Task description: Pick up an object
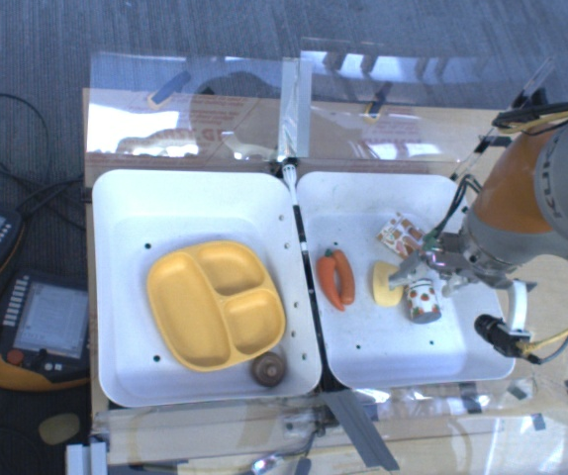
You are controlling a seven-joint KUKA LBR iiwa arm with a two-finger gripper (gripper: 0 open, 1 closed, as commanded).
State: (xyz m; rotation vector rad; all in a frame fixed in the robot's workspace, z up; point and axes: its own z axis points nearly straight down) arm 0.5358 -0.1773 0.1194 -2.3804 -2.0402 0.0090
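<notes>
Objects for the pick sit in the right bin [442, 359], and I go through them from the near side of the bench outward. Nearest me in the left bin [126, 364] is a small brown round piece [269, 368], dull and knobbly, touching the near edge of a yellow divided plate [217, 303]. That plate is smooth plastic with rounded corners and three compartments, and its long axis runs on a diagonal from far left to near right. In the right bin, a small mug-like thing [424, 302] with white, red and brown patterning lies just under the gripper [432, 265]; I cannot make out any writing on it. Beside it to the left is a pale yellow rounded chunk [386, 284], matte, close to the gripper's tip. Further left, near the bins' shared wall, an orange carrot-shaped toy [338, 278] lies with its long axis running near to far, its green end pointing away from me. A little farther back is a flat packet [401, 234] with a red and white checked print, tilted; its lettering is too small for me to read. The gripper hangs low over the mug and the yellow chunk, and I cannot tell how its hand stands. Clear plastic sheeting [294, 107] stands behind both bins.
</notes>
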